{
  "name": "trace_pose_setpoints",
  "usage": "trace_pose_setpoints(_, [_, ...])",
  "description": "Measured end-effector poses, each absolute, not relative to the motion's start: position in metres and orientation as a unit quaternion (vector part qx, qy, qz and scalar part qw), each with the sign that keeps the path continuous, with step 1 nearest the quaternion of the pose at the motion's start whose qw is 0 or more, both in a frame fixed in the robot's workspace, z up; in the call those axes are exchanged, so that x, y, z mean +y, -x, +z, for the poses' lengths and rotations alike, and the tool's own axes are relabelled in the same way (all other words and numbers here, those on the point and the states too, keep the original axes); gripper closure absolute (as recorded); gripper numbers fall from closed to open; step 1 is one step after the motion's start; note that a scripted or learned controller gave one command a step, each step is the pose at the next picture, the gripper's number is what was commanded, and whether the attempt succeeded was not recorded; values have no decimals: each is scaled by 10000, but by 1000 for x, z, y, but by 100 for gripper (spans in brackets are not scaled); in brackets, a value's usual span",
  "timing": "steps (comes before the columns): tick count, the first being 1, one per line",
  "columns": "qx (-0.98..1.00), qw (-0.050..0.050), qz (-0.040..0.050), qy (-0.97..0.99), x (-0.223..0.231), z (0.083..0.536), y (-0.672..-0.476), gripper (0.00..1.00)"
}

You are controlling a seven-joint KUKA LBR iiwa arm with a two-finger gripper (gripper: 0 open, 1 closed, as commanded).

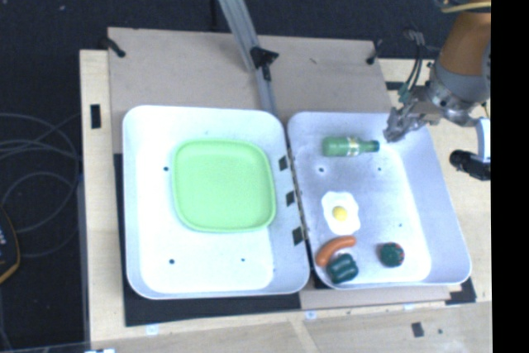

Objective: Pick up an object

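hand (395, 131): at right bin's (442, 202) far edge, nothing seen held, opening unclear | green bottle (350, 146): lying just beside it; likely light, stiff, slippery; take across body

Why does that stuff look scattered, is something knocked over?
Only the green bottle looks toppled: it lies on its side in the right bin, near the gripper. Nothing seems spilled or broken.

One fixed camera looks down at a slant on the table (347, 66) and both bins (140, 178), from fairly far.
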State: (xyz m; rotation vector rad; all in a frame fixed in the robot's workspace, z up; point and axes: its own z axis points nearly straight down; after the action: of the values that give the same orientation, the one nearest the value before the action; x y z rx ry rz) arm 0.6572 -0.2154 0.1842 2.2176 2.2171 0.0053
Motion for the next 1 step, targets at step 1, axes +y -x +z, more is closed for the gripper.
trace_pose_setpoints(1, [7072,29,18,-7070,-212,247,-660,100])
